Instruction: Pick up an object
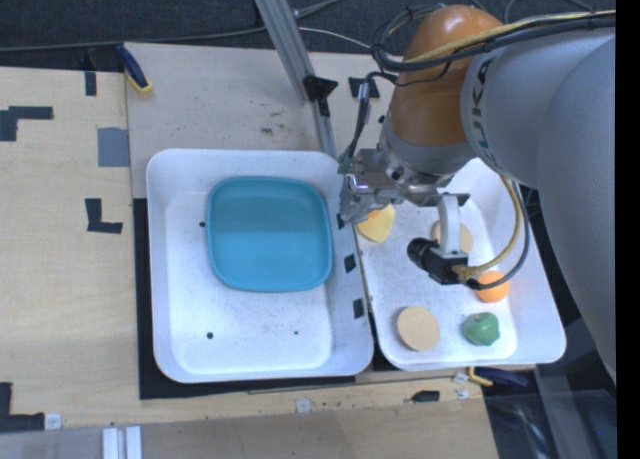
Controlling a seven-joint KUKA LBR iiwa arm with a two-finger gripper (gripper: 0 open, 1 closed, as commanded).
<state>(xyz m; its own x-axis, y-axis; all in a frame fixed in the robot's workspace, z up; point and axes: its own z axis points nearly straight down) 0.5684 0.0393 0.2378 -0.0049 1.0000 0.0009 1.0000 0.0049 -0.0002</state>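
Claw (pixel 362 209) down in the right bin (pixel 530 342), touching a yellow piece (pixel 378 226).
Can't tell if gripping. Blue plate (pixel 268 233) in left bin (pixel 180 327); disc (pixel 417 328), green thing (pixel 482 328) nearby.

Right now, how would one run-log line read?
hand: low in right bin | near: yellow piece | left bin: blue plate | pick: unconfirmed

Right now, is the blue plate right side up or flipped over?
Right side up, it seems: the blue plate lies flat in the left bin, with a raised rim around a paler, sunken centre facing the camera.
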